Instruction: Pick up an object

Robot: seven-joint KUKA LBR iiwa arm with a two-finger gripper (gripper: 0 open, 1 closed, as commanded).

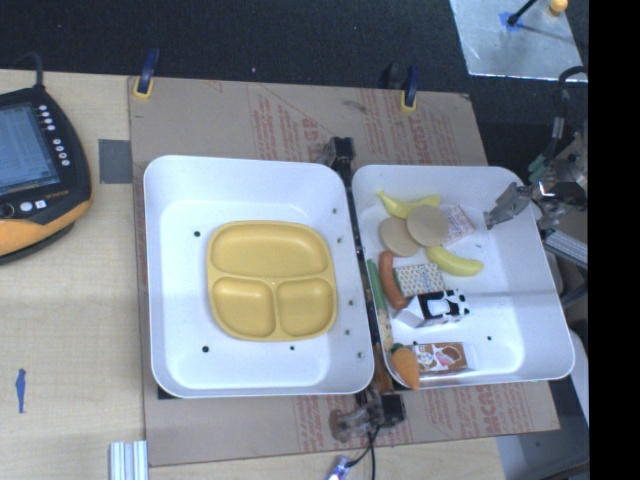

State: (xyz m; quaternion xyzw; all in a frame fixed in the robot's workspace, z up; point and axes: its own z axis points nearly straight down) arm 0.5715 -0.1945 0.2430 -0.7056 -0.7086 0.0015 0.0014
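The gripper (503, 211) is hovering at the upper right rim of the right bin (520, 308), its fingers looking nearly closed with nothing between them (the view is small, so the gap is hard to judge). The candidates are lying left of it in that bin: a yellow banana (455, 261) nearest, two tan discs (415, 230) beyond, a second banana (400, 206) above them. Going for the near banana seems wisest, since it is lying apart from the clutter; the fingers should be opening wide, straddling its narrow width, and descending squarely before closing.
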